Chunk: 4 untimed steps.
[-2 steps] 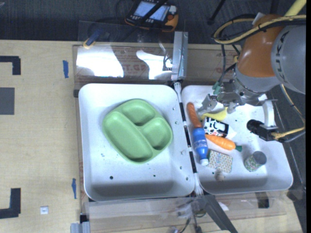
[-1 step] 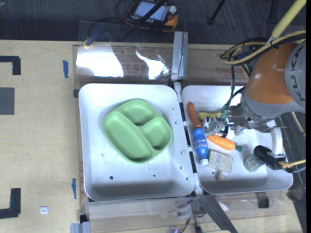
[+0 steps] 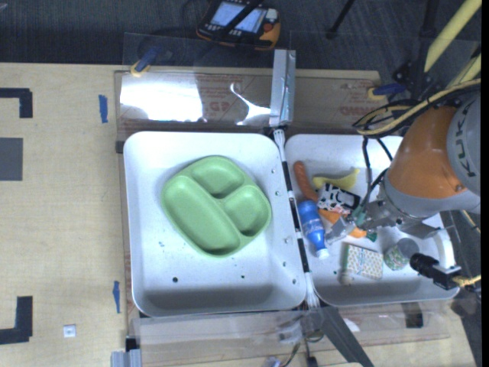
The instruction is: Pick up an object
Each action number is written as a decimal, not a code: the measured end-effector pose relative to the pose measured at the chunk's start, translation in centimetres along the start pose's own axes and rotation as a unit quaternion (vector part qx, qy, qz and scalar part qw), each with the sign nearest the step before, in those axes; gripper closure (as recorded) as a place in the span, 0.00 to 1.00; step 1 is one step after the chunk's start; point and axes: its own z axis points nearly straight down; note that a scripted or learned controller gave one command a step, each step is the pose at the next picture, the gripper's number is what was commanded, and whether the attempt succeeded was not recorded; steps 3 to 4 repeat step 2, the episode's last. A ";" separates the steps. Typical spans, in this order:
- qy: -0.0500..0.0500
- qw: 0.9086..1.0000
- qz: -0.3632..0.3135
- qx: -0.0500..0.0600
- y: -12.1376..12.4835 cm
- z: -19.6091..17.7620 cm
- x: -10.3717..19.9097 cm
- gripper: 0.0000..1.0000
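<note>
Reaching in from the right of the frame, grey KUKA arm (image 3: pixel 439 155) with orange band, bent low over the right-hand white bin (image 3: pixel 336 145). Gripper (image 3: pixel 365 222) down among a cluster of small objects at that bin's centre; finger spacing impossible to judge from this angle, nothing visibly between the fingers.

Heaped along the right bin's left side, near the divider, probably because tipped in loose: an orange carrot-shaped toy (image 3: pixel 303 177) at the top, a yellow banana-like piece (image 3: pixel 343 179) to its right, a black-and-white patterned item (image 3: pixel 334 198) beneath, a blue plastic bottle (image 3: pixel 312 226) lying on its side with its pale cap toward the lower edge. Toward the bin's lower part, a flat square patterned pad (image 3: pixel 361 263) and a small round speckled object (image 3: pixel 396 259), both just beside the wrist. Any of these a candidate for the pick; those nearest the gripper the likeliest, though not yet lifted.

Sitting alone at the centre of the left-hand white bin (image 3: pixel 145 228): a smooth, matte green divided plate (image 3: pixel 216 204), rounded and three-sectioned, well apart from the arm. Bins shallow, glossy, with soft rounded corners. Across the top of the frame, a clear plastic sheet (image 3: pixel 191 94) catching glare, and a handheld pendant (image 3: pixel 238 21) on the dark floor beyond.
</note>
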 end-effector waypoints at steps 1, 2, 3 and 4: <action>0.000 1.000 0.001 -0.001 0.0 -1.0 0.0 1.00; -0.001 1.000 -0.004 -0.001 3.1 -13.2 -0.3 1.00; -0.001 1.000 -0.004 -0.001 3.1 -13.2 -0.3 1.00; -0.001 1.000 -0.004 -0.001 3.1 -13.2 -0.3 1.00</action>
